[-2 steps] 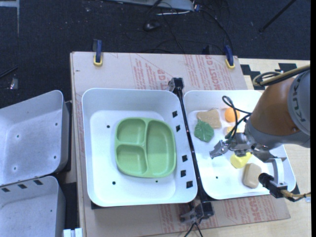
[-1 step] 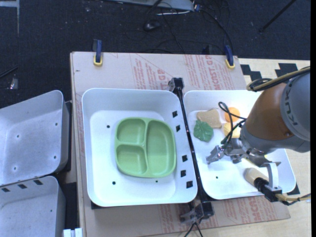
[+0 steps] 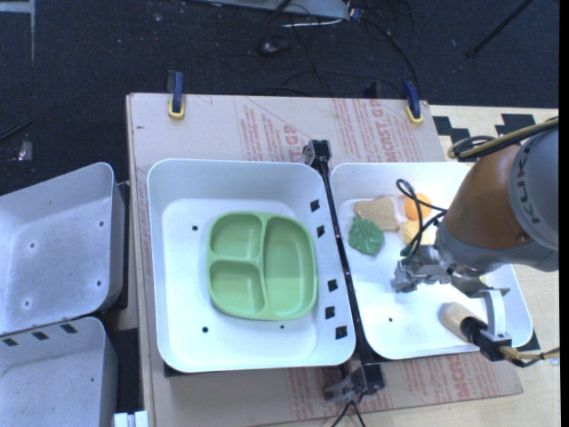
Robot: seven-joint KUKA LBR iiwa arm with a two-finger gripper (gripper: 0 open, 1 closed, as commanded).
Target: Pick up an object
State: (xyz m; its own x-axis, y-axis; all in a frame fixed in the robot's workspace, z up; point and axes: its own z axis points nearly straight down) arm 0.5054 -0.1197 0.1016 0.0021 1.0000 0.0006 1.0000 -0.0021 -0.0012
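Observation:
My gripper (image 3: pixel 406 279) hangs low over the middle of the right bin (image 3: pixel 382 332), on the end of the grey and orange arm (image 3: pixel 498 212) that reaches in from the right. Just up and left of it lies a green leafy piece (image 3: pixel 365 236). Behind that piece lies a tan bread-shaped piece (image 3: pixel 378 212). An orange piece (image 3: pixel 414 208) and a yellow piece (image 3: pixel 411 231) sit beside the arm, partly hidden by it. Nothing is visible in the gripper.
The left bin (image 3: pixel 173 238) holds a green divided plate (image 3: pixel 263 265). A black divider with clips (image 3: pixel 336 256) runs between the two bins. Blue clamps (image 3: pixel 176 94) hold the board at its far edge. Spare white bins (image 3: pixel 53 238) lie off to the left.

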